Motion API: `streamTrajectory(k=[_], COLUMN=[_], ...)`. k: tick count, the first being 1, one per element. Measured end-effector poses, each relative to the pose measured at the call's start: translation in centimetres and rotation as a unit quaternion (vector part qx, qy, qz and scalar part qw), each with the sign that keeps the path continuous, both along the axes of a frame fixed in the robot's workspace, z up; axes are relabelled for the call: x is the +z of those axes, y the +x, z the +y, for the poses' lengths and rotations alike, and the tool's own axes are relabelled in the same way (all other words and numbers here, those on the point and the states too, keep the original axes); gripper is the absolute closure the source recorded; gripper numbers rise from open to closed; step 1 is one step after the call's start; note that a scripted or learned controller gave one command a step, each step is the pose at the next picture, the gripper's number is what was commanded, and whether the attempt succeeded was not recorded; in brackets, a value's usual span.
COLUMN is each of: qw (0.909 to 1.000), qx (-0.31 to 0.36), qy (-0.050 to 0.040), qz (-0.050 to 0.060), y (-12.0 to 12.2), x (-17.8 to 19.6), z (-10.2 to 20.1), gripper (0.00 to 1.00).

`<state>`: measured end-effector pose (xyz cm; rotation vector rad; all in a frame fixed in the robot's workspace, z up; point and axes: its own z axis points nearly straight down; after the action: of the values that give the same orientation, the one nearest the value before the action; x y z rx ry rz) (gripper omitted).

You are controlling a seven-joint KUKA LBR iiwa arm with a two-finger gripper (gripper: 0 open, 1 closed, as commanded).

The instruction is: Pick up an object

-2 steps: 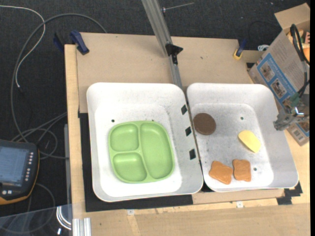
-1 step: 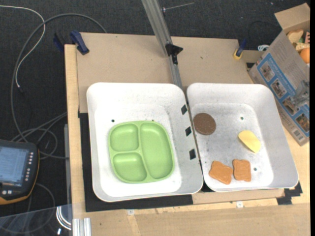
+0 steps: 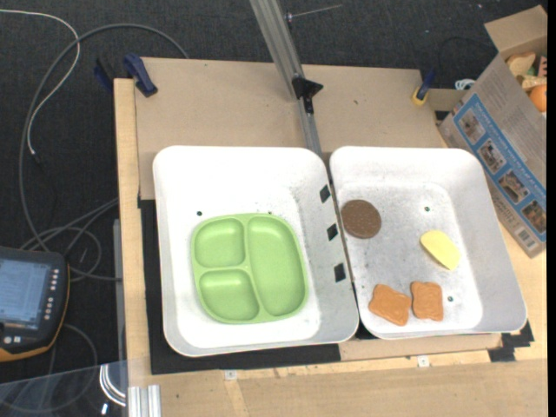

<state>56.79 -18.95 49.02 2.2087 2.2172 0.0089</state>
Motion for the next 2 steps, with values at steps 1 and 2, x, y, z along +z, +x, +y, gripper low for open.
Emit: streamTrajectory(k=[1, 2], qw=[1.0, 1.0], qx=[-0.001, 0.0], qy=[0.0014, -0.0003], qz=[0.005, 0.003], y=[-0.2, -0.1], x=[-0.5, 0.7], z=[-0.1, -0.1], gripper=[0.0, 1.0])
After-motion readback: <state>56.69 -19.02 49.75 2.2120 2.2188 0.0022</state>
